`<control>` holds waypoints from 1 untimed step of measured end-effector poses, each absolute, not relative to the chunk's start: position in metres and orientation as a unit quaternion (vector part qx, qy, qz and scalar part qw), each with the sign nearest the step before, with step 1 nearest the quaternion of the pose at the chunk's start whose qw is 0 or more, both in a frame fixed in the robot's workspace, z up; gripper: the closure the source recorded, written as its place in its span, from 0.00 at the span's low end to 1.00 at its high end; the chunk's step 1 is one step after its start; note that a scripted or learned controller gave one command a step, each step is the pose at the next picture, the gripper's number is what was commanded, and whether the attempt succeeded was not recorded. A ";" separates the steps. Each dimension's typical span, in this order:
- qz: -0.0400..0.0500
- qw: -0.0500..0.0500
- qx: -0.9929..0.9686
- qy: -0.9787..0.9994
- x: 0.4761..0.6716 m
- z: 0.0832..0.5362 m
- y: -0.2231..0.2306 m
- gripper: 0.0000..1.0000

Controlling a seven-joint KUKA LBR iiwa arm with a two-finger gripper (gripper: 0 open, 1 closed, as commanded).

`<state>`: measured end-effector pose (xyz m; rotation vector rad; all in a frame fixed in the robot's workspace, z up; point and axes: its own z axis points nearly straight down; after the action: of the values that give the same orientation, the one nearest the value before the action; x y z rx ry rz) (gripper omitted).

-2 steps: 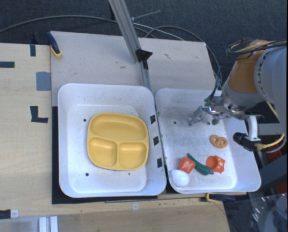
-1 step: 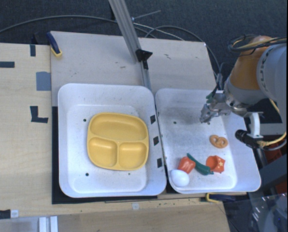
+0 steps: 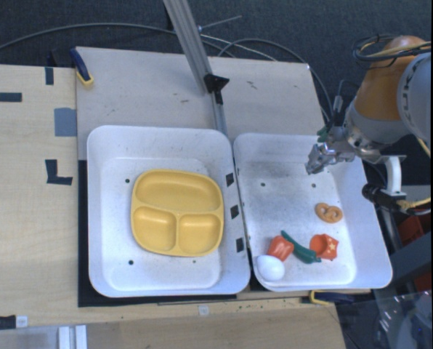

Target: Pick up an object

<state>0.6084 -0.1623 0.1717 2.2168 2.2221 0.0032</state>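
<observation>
Grey gripper (image 3: 316, 163) hangs over right bin (image 3: 274, 158), grip state unclear, well apart from pretzel (image 3: 328, 212), likely pre-descent.

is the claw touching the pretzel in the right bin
Apart. The camera view shows bare white bin floor between the claw and the pretzel, which lies nearer the camera.

This is a robotics lab, set up as a test bench. 2 shallow white bins (image 3: 166, 140) sit side by side on a plywood bench (image 3: 27, 195) marked with tape patches. An aluminium strut (image 3: 187, 31) slants overhead, black cables (image 3: 129, 29) loop across dark carpet, and a grey-and-orange industrial arm (image 3: 387, 93) reaches in from the right.
</observation>
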 end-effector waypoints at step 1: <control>0.001 0.003 0.707 0.708 0.606 0.235 -0.164 1.00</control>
<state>0.6061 -0.1645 0.2346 2.2158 2.2196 0.0041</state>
